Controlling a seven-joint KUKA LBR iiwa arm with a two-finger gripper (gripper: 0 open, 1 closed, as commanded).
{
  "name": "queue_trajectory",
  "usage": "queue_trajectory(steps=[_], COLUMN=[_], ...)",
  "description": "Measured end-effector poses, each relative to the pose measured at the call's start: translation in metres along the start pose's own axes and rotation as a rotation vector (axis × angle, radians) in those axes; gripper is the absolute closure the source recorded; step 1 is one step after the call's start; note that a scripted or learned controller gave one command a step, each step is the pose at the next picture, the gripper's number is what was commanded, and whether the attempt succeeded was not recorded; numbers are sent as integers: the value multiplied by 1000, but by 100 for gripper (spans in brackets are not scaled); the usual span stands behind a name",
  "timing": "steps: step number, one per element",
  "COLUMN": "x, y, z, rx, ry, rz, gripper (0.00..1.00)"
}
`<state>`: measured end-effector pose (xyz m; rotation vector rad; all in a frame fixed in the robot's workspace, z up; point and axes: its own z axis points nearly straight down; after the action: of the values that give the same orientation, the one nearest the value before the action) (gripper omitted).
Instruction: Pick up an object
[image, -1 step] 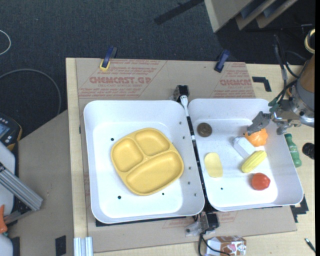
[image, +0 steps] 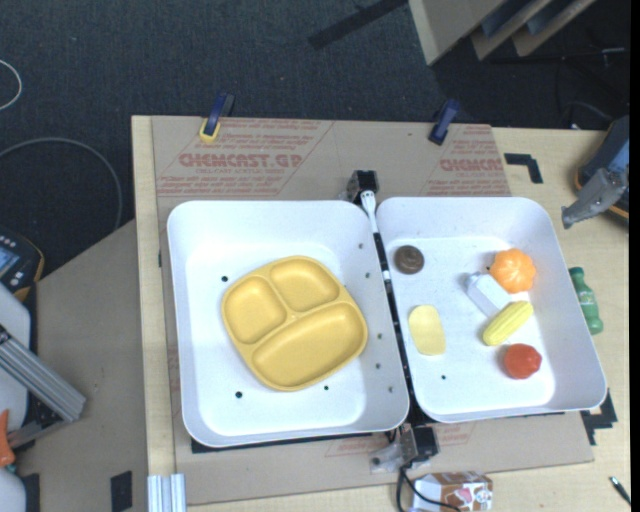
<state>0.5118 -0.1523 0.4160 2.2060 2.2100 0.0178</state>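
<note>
yellow plastic, a divided three-compartment tray (image: 293, 322), lies in the left white bin (image: 190, 300), well apart from everything else. in the right white bin (image: 560, 380) sit the candidates for picking: a small brown round disc (image: 408, 260) near the divider, a pale yellow flat oval piece (image: 427, 330) below it, then a white block (image: 485, 294) touching an orange round toy fruit (image: 513, 270), a yellow toy corn cob (image: 507, 323) just beside the block, and a red toy tomato (image: 521, 361) nearest the front. a green bottle-shaped thing (image: 586, 300) lies outside the bin's right wall. at the far right edge the grey gripper (image: 600, 195) hovers over the bench, outside the bin; how it is set i cannot tell, and nothing shows in it. the pick seems not yet begun: the next move calls for travel leftward over the right bin, then a descent onto one isolated item, the disc or the tomato perhaps.
</note>
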Motion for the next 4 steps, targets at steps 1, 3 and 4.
queue_trajectory(steps=[1,3,4], x=[8,-74,-70], y=[-31,-35,16], z=[-130,28,95], rx=[1,35,27], ry=[1,8,8], rz=[0,10,-1], gripper=[0,100,100])
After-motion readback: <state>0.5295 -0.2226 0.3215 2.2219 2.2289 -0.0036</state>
